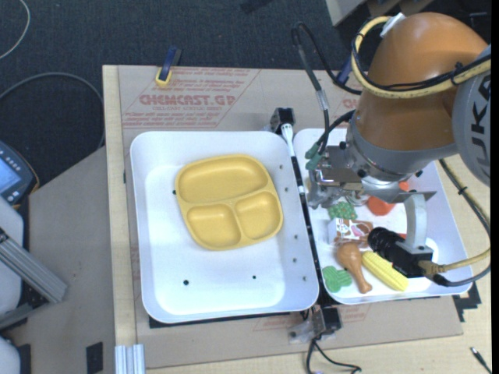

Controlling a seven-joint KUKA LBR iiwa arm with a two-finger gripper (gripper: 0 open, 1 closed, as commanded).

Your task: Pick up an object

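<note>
As you scan from the left, you meet the left bin (156,267) first. It holds one yellow tray (228,201) with three sections, lying flat near the middle and clear of the walls. Past the ridge where the bins meet lies the right bin (451,209), and every loose object is there, crowded in its near left part. A green piece (341,209) lies by a printed card (352,229), with a drumstick (355,263) below them. A green sprig (335,278) sits at the drumstick's left and a corn cob (384,272) at its right, and an orange piece (381,206) lies farther back. The arm (413,76) reaches over this bin, and the gripper (324,192) hangs at its left side, just above the green piece. You cannot tell whether the gripper is released or clenched, and nothing shows in its grasp.
</note>
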